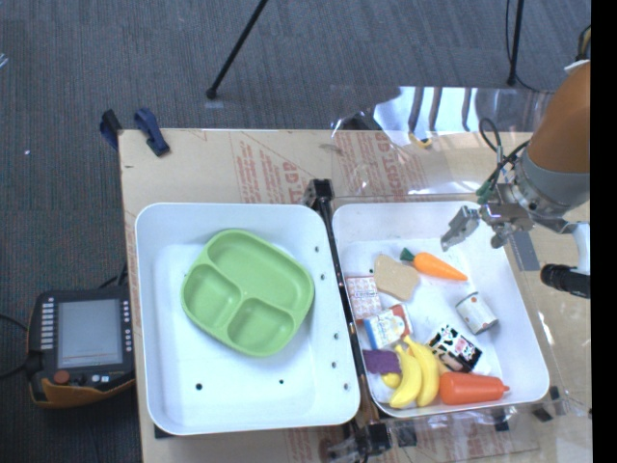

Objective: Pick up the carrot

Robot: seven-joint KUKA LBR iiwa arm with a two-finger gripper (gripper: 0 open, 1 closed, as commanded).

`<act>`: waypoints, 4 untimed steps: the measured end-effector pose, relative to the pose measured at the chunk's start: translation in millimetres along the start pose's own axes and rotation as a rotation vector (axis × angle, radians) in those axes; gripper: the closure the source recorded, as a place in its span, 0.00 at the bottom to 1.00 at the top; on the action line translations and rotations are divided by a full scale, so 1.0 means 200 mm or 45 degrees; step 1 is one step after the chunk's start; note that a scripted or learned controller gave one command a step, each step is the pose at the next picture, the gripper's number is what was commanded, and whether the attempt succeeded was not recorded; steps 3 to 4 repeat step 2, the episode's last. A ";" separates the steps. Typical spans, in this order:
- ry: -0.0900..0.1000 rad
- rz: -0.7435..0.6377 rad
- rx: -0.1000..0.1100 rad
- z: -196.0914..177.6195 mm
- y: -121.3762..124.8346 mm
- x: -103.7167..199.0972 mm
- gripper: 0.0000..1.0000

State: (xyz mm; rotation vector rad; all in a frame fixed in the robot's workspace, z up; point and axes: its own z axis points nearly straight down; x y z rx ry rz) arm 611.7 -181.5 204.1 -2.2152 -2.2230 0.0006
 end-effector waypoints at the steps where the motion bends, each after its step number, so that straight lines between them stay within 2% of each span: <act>1: -0.001 0.100 0.001 0.53 0.08 -0.05 0.00; 2: -0.001 0.096 0.000 0.48 0.09 -0.05 1.00; 4: -0.001 0.096 0.000 0.48 0.09 -0.05 1.00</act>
